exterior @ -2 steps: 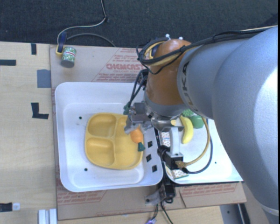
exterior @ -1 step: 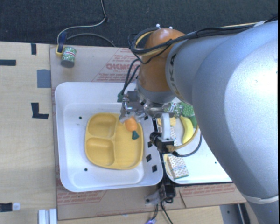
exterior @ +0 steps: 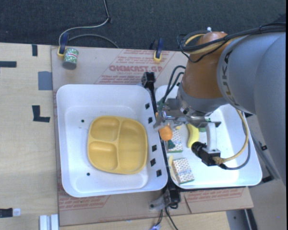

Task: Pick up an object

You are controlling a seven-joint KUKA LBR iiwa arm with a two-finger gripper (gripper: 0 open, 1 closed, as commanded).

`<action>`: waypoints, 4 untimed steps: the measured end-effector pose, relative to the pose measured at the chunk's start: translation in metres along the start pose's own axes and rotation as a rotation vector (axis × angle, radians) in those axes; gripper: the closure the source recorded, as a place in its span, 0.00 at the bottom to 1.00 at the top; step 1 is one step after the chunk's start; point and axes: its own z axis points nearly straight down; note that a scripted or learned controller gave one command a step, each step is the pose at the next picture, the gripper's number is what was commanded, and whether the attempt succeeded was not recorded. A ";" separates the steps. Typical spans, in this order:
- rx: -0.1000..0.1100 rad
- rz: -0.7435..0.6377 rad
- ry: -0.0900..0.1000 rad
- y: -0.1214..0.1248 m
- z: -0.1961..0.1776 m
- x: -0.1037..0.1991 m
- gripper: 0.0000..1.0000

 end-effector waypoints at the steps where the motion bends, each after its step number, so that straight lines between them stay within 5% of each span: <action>1: 0.002 0.000 0.001 -0.045 0.044 -0.020 1.00; 2: 0.001 -0.003 0.002 0.007 0.043 0.064 1.00; 3: 0.001 -0.001 0.001 -0.032 0.011 0.025 1.00; 4: 0.002 -0.002 0.001 -0.045 0.044 0.069 1.00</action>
